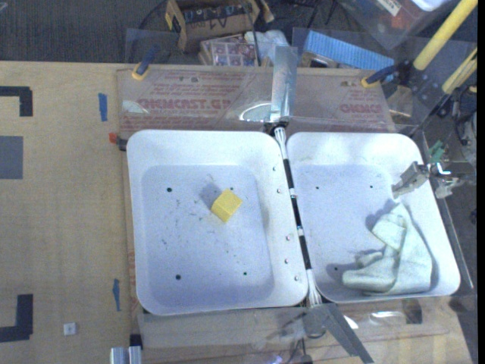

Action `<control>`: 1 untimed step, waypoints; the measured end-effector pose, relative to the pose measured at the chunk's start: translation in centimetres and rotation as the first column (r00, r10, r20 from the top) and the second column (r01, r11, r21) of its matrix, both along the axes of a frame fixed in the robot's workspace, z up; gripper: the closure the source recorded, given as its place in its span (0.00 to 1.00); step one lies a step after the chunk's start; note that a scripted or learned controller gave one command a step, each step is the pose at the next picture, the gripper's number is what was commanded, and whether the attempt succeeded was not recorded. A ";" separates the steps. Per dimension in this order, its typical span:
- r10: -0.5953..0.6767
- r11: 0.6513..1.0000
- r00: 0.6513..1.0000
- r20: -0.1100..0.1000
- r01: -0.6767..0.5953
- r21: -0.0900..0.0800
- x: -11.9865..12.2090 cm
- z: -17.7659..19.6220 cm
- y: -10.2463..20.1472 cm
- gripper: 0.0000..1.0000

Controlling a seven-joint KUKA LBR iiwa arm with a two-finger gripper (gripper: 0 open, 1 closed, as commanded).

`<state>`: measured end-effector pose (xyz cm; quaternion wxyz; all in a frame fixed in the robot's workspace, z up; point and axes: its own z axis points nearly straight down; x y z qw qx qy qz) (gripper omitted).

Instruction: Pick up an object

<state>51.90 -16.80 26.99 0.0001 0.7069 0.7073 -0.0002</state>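
Cloth [390, 260], crumpled white, lies in the right bin [333, 165] toward its near-right corner; yellow block [226, 205] sits mid left bin [151, 158]. Pincer [413, 179] hovers just above the cloth; can't tell its grip state. Suggest descending onto the raised fold, not the flat edge.

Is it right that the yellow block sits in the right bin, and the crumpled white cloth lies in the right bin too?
Not quite. The camera view shows the yellow block in the left bin, not the right one. The crumpled white cloth does lie in the right bin.
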 end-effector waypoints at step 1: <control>-0.050 0.999 0.999 -0.003 0.050 0.001 -3.9 -0.9 7.7 0.00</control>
